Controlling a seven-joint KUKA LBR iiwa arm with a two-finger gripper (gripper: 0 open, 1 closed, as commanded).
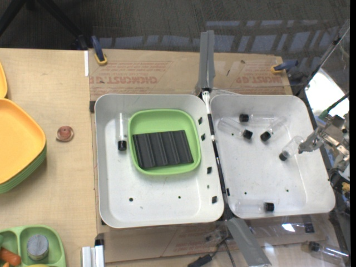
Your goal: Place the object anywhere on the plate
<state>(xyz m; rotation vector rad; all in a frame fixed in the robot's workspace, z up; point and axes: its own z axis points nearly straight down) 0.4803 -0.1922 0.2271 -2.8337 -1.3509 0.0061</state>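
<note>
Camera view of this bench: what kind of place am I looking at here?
Probably a robotics lab set up for pick-and-place trials. Two white bins sit side by side on cardboard clamped to a bench; one holds a green plate, the other small clear vials with black caps.

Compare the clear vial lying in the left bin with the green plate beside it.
The vial is slim, see-through and black-capped; the green plate is broad, opaque and square with rounded corners. The vial lies bare on the bin floor, while the plate carries a dark ribbed slab. Both sit in the left bin, side by side, with the vial off the plate.
</note>
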